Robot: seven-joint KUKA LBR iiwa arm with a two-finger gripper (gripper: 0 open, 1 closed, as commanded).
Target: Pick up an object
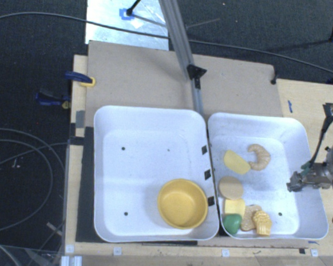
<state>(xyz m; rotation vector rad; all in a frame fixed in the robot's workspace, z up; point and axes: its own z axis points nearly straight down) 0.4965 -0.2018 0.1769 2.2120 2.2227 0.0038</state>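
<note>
The right bin [287, 130] holds several toy foods: a tan croissant [259, 156], a pale yellow wedge [236, 162], a round tan disc [230, 188], a yellow block [235, 206], a green piece [232, 223], a beige cookie-like piece [249, 216] and a yellow ridged piece [262, 222]. A yellow bowl [183, 202] sits in the left bin [115, 125] near its front right corner. My gripper [300, 183] hangs over the right bin's right rim, away from all the foods, with nothing seen in it.
A grey camera pole [182, 42] slants down to the seam between the bins. Brown board [160, 71] lies behind the bins. Cables run across the dark floor at left, and blue-yellow clamps [79, 79] grip the bench's left edge.
</note>
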